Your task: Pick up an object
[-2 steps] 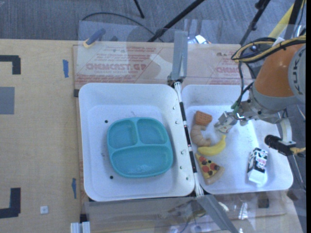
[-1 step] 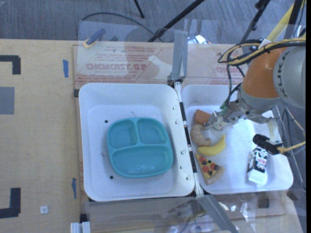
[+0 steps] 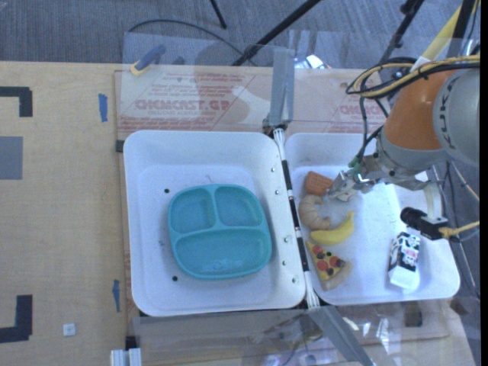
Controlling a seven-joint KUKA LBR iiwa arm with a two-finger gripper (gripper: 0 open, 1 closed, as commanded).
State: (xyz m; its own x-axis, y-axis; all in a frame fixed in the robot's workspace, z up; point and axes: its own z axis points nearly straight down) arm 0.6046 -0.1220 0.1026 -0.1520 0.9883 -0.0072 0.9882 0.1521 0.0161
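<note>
Around my bench point(image 3: 61, 204): grey carpet floor point(image 3: 91, 14), black tripod legs point(image 3: 305, 6), blue tape marks point(image 3: 103, 107), clear plastic sheet point(image 3: 198, 97).

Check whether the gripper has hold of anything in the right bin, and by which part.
Cannot be told. The gripper sits low in the right bin, just right of the orange-brown piece and above the banana, but no object shows in its grasp.

Two bins sit side by side on the table point(image 3: 61, 204). The left bin point(image 3: 145, 158) holds a divided plate point(image 3: 219, 230). In the right bin point(image 3: 438, 277), a pastry point(image 3: 315, 212) lies near the shared wall, a banana point(image 3: 335, 232) touching it, a pizza slice point(image 3: 329, 267) in front, and a carton point(image 3: 404, 261) to the right.
</note>
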